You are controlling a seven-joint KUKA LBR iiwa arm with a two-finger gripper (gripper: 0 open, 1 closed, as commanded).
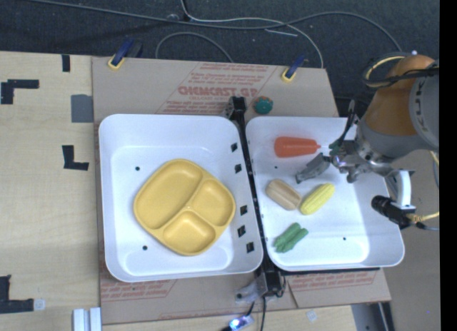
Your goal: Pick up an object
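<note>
The right bin (371,251) holds an orange carrot (295,147) at the back, a tan bread roll (283,195), a yellow corn cob (317,198) and a green pea pod (290,238) nearer the front. My gripper (319,167) hangs over the right bin, just right of the carrot and above the corn, its dark fingers pointing left. Nothing shows between the fingers. The grey arm with its orange band (396,108) comes in from the right.
A yellow divided plate (184,205) lies in the left bin (118,151). A small teal object (264,105) sits on the cardboard behind the bins. Black clips run along the wall between the bins. Cables cross the dark floor at the back.
</note>
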